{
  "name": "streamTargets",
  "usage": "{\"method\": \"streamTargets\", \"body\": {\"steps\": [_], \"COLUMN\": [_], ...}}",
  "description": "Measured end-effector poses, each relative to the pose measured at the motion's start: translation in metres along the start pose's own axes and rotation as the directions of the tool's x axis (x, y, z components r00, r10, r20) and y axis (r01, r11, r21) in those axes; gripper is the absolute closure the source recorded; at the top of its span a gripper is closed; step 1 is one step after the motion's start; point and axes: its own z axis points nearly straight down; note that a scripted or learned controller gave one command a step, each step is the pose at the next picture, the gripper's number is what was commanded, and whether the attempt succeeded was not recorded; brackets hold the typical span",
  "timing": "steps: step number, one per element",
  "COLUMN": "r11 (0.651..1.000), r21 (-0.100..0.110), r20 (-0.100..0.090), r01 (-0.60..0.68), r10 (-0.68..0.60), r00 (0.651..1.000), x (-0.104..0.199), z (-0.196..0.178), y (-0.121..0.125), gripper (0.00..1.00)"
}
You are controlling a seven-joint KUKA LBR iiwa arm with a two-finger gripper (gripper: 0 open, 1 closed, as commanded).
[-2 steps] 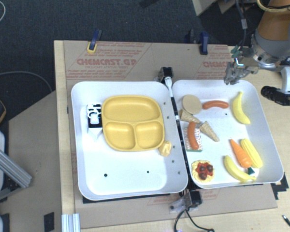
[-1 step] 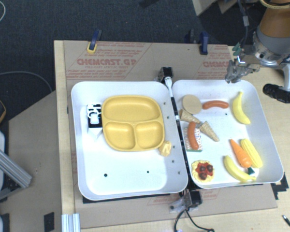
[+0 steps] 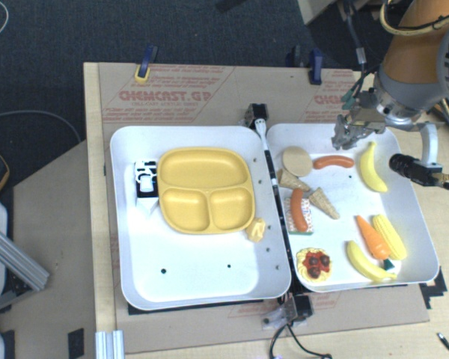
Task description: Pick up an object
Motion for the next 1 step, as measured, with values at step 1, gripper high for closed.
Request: {"method": "streamTargets", "body": {"steps": [1], "r11": [1.0], "r21": [0.0], "r20": [0.0], "r01": [0.0], "r10": [0.0], "r00": [1.0], "x": [0.0473], "z": [0.0033], "y": [-0.0282], "gripper": [1.0]}}
